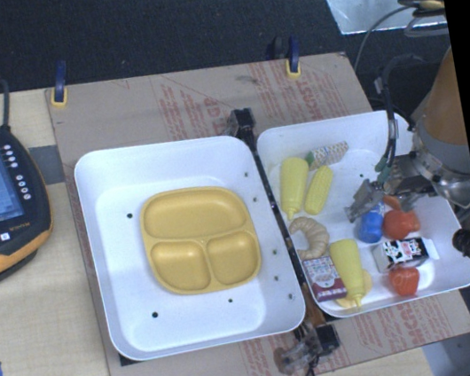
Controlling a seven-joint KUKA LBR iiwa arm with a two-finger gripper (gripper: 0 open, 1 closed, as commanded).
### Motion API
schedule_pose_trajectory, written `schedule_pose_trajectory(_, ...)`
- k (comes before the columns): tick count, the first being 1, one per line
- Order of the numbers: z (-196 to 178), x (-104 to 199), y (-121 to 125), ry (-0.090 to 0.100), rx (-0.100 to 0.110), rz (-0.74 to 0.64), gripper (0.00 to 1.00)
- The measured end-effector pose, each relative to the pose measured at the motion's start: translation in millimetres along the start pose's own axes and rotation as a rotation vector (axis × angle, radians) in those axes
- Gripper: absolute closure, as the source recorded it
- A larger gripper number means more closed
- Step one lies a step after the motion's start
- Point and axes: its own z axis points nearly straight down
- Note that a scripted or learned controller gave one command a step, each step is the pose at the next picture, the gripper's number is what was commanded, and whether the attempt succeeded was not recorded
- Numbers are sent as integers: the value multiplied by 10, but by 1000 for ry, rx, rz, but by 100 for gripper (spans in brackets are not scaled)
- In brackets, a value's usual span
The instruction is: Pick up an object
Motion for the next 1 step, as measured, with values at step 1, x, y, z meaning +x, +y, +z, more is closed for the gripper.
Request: schedule_pose_trajectory(1,956,-144,-110,0,3,-1,0)
